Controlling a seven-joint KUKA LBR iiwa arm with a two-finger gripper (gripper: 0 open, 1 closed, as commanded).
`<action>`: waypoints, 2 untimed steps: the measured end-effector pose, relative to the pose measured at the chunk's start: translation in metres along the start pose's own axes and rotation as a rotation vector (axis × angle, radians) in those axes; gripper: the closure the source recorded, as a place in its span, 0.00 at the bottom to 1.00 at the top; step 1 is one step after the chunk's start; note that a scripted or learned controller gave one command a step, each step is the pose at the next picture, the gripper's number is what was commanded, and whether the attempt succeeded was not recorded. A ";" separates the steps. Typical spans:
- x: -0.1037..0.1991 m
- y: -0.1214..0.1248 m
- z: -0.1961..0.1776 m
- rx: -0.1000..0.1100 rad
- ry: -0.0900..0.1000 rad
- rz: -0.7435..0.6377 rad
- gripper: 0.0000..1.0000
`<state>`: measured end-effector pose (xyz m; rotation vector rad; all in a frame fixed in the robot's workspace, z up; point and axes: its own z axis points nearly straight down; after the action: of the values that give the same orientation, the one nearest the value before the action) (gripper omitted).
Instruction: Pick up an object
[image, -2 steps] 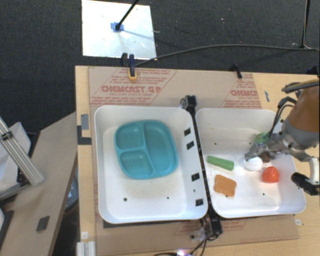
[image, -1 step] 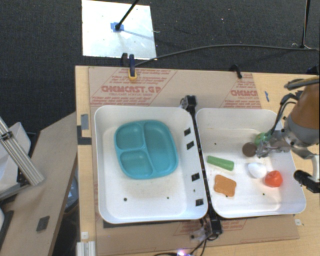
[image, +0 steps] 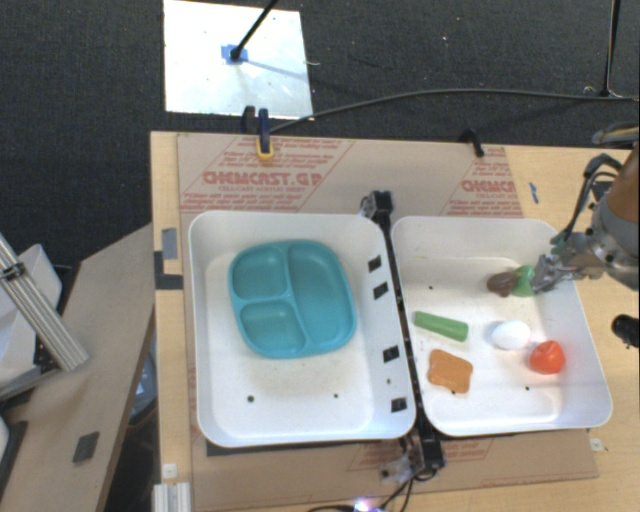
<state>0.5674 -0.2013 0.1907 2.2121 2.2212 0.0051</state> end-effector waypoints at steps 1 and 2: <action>0.006 0.001 -0.046 0.001 0.001 -0.001 1.00; 0.006 0.002 -0.070 0.003 0.001 -0.001 1.00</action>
<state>0.5690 -0.1952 0.2610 2.2129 2.2247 0.0034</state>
